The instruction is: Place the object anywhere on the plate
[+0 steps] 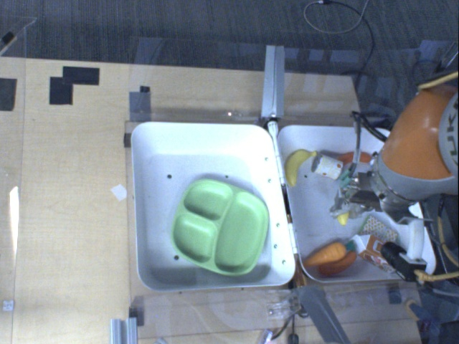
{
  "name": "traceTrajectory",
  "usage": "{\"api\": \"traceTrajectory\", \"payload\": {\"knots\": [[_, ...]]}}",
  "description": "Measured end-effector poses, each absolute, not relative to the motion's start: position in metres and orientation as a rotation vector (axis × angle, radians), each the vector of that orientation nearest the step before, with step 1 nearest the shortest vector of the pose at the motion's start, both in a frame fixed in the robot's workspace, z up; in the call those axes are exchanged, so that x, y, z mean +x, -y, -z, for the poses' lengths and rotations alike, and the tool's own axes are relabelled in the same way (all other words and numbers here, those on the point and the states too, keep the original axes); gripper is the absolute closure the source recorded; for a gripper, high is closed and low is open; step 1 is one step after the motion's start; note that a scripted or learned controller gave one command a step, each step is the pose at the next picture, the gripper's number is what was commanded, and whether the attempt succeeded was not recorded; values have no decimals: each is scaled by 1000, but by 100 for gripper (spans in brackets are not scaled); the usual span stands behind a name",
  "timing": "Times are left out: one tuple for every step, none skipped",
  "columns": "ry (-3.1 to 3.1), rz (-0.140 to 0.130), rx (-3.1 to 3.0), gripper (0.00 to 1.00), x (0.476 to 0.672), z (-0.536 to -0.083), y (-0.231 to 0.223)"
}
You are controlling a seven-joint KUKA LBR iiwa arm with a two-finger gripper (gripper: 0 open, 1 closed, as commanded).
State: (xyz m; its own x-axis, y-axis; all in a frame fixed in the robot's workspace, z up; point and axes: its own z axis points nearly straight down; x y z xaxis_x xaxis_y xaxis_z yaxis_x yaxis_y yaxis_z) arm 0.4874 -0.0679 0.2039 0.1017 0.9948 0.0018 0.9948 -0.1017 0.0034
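A green plate (221, 226) with three compartments lies in the left bin (154, 163), with nothing on it. My gripper (349, 199) is down in the right bin (312, 213), over the middle of its floor. Just left of it and farther back lie a yellow banana (297, 165) and a white cylinder (328, 166). A small yellow piece (343, 220) sits right below the gripper. An orange carrot (331, 254) lies at the bin's near edge.
An orange-red thing (361, 158) is partly hidden behind the arm at the back of the right bin. A patterned packet (376, 227) and a brown packet (374, 250) lie at the near right. A metal divider (281, 185) separates the bins.
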Motion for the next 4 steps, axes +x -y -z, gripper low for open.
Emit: {"api": "traceTrajectory", "payload": {"knots": [[-2082,-2,2353,100,487,-184,11],[-2246,-3,2196,100,487,-184,-51],[-2580,-5,1788,100,514,-185,-99],[-2727,-4,1558,100,488,-171,-115]]}}
